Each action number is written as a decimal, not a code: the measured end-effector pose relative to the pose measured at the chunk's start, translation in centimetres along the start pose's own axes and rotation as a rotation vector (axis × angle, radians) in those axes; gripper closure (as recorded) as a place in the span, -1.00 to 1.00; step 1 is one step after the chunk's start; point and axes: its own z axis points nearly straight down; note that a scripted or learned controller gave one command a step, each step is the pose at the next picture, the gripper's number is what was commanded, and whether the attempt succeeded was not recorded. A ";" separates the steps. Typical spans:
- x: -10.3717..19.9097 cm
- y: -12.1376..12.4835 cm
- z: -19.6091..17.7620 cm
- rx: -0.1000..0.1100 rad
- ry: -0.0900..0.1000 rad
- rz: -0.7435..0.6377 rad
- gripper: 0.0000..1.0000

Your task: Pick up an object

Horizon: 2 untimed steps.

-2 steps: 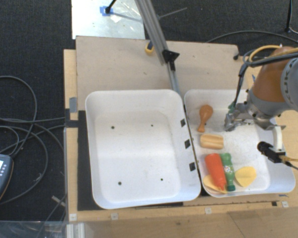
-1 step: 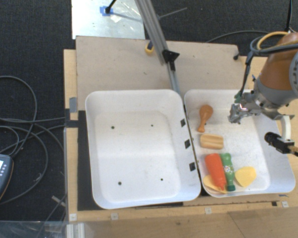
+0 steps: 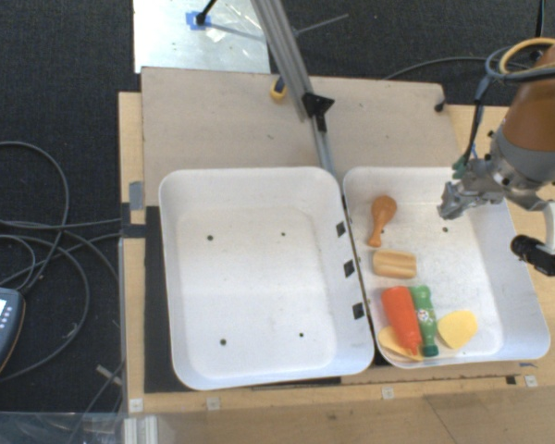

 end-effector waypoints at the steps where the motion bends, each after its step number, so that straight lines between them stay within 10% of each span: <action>1: -0.2 1.0 -6.1 -0.003 -0.001 -0.001 1.00; 2: 5.0 -0.8 -4.6 0.007 0.003 -0.004 1.00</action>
